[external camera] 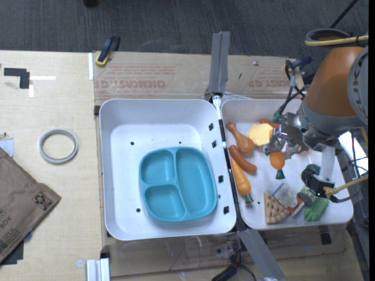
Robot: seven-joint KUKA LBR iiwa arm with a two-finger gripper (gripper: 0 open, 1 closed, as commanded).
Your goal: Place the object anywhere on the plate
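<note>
Hovering low over the right-hand bin [345, 215], the grey arm's pincer [281, 148] sits above a small orange carrot [278, 160], which seems to hang at its tip; whether the fingers are closed on it cannot be told from this angle. The blue divided plate [176, 183] lies bare in the left bin [111, 157], well apart from the toy food. Around the pincer crowd a drumstick [239, 137], a sausage [243, 159], a larger carrot [241, 179], a yellow piece [260, 134] and a pizza slice [273, 207]. The risk, by the look of it, is a weak or off-centre grip: the carrot could slip during the crossing and drop short of the plate, or catch on the divider [220, 139] between the bins. A nudged neighbour could also shift beneath the arm.
</note>
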